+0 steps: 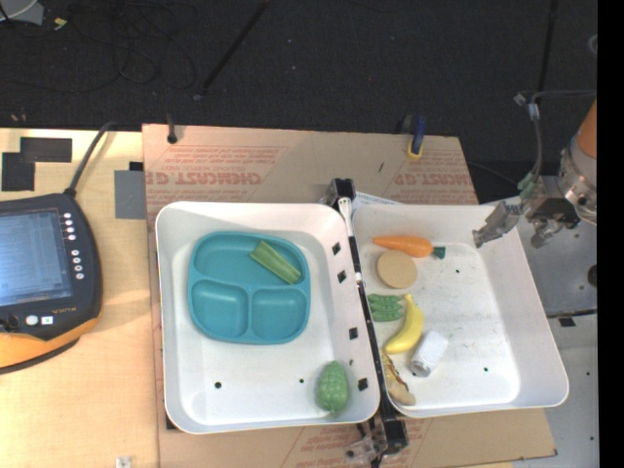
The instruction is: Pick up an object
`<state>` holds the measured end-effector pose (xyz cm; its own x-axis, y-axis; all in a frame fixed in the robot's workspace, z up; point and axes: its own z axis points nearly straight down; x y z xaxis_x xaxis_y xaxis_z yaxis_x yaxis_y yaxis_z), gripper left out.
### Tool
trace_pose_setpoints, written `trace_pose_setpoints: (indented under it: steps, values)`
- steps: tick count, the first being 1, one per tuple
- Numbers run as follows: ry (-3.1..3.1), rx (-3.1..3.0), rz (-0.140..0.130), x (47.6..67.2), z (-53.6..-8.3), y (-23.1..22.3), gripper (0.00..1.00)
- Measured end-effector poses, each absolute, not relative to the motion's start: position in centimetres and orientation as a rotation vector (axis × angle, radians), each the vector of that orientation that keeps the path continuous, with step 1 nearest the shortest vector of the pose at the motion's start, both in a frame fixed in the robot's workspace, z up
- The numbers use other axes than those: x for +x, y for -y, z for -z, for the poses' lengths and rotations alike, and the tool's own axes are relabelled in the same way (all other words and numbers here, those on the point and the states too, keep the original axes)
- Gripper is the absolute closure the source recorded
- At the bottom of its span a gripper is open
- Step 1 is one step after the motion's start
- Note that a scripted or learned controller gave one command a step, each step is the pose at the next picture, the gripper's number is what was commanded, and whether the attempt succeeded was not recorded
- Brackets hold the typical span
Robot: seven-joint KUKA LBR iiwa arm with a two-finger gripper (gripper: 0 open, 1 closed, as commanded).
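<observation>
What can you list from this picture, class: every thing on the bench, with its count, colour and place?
shallow plastic bin: 2, white, side by side on the cardboard
sectioned plastic plate: 1, teal, in the left bin
green celery-like stick: 1, green, on the plate's upper right section
bumpy round toy fruit: 1, green, left bin's near right corner
toy carrot: 1, orange, top of the right bin
flat round disc: 1, tan, below the carrot
leafy toy vegetable: 1, green, beside the banana
toy banana: 1, yellow, middle of the right bin
handheld control pendant: 1, grey and orange, far left
robot gripper: 1, grey, above the right bin's far right edge
</observation>
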<state>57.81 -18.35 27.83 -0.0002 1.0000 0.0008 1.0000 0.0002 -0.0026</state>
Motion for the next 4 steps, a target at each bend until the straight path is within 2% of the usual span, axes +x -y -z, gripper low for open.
trace_pose_setpoints:
  steps: [1,2,3,4]
  values:
    - [2.214,-2.209,-0.011,59.7,-9.2,15.6,0.00]
    - [2.226,-2.240,-0.005,54.8,-9.0,9.0,0.00]
    - [2.210,-2.233,-0.005,54.7,-9.8,9.0,1.00]
    - [2.232,-2.221,0.013,60.8,-19.4,4.9,1.00]
